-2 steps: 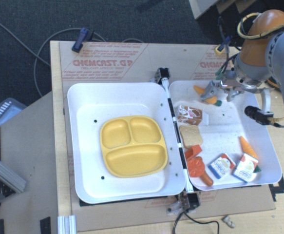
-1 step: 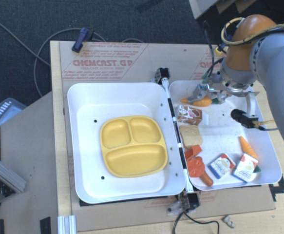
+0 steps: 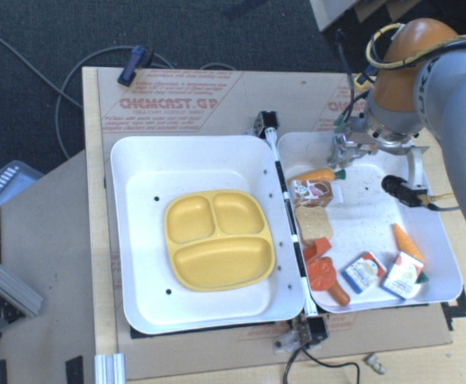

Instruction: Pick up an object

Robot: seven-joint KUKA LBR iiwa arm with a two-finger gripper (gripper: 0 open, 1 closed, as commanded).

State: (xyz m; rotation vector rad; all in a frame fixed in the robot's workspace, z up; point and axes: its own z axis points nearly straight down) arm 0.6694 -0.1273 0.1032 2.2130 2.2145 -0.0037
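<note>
The grey arm with its orange band (image 3: 404, 46) reaches in from the right and bends down over the far part of the right shallow white bin (image 3: 448, 254), its gripper (image 3: 343, 157) low near that bin's far-left corner — whether the fingers are open or closed I cannot tell. Just beside the gripper, inside the same bin, lies an orange carrot-shaped piece (image 3: 316, 175), touching a brown-and-white snack packet (image 3: 311, 192). The yellow three-compartment plastic plate (image 3: 219, 239) sits in the left white bin (image 3: 137, 214), well apart from the gripper.
</note>
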